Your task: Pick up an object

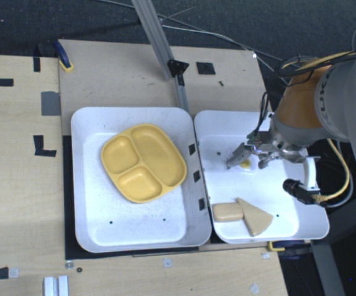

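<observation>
in the left bin (85, 227) i see a yellow plate (143, 163) with three compartments, lying flat and right side up, turned at a slant, sitting toward the far half of the bin floor. in the right bin (313, 227), near the front edge, a tan rounded block (226, 212) lies flat, and a tan wedge (255, 217) lies just to its right, touching it, point toward the far side. a small yellow bit (245, 164) sits mid-bin, partly hidden; i can't tell what it is.
</observation>
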You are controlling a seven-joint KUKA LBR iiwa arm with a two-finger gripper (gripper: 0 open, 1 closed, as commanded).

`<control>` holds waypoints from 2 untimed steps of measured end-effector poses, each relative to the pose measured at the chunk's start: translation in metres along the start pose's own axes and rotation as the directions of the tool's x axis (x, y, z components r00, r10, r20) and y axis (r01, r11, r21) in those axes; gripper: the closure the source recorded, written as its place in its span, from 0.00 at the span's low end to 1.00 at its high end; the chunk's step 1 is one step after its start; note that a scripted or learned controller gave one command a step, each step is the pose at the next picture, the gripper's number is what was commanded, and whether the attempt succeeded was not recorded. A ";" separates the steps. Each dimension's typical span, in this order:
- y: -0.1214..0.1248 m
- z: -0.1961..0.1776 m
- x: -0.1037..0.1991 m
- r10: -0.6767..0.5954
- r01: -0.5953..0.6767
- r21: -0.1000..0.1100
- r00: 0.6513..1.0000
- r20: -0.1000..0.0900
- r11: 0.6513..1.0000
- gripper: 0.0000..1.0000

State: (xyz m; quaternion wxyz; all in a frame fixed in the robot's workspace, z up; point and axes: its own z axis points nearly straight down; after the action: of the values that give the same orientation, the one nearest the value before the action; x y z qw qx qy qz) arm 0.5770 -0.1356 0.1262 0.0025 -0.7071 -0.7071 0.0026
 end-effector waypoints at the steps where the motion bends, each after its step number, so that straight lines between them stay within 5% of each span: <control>1: 0.001 0.041 0.000 -0.001 0.001 -0.009 1.000 0.003 1.000 0.00; 2: 0.003 0.028 -0.001 -0.001 0.002 -0.015 1.000 0.005 1.000 1.00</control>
State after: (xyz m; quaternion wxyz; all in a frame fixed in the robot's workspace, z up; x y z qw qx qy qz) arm 0.5796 -0.1363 0.0985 -0.0043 -0.7066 -0.7076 -0.0010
